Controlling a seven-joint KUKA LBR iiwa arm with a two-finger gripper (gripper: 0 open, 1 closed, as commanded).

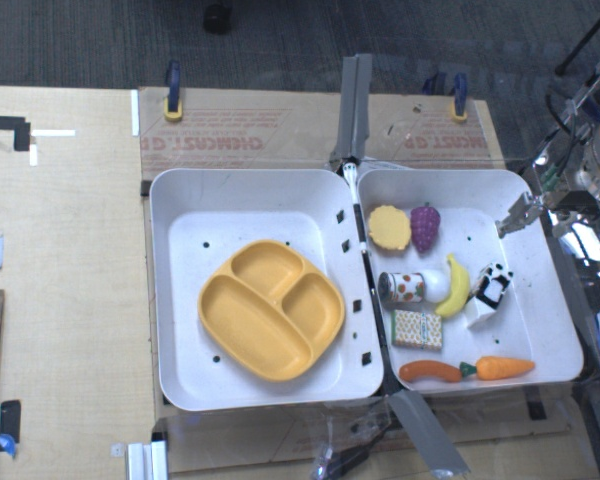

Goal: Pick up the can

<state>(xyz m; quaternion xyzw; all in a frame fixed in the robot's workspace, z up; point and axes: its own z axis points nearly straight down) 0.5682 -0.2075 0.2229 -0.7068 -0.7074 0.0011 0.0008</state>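
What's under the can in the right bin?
The can lies on its side on the right bin floor, banana beside it. Its contact patch is hidden.

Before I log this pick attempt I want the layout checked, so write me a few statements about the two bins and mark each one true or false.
1. The can lies on its side in the right bin. True.
2. The yellow divided plate is in the right bin. False: it sits in the left bin.
3. The banana lies just right of the can. True.
4. The hand is closed on the can. False: it is at the right bin's upper right edge, well apart from the can.
5. Two carrots lie along the right bin's near edge. True.
6. The purple grapes sit on the plate. False: they lie in the right bin, beside a round yellow item.
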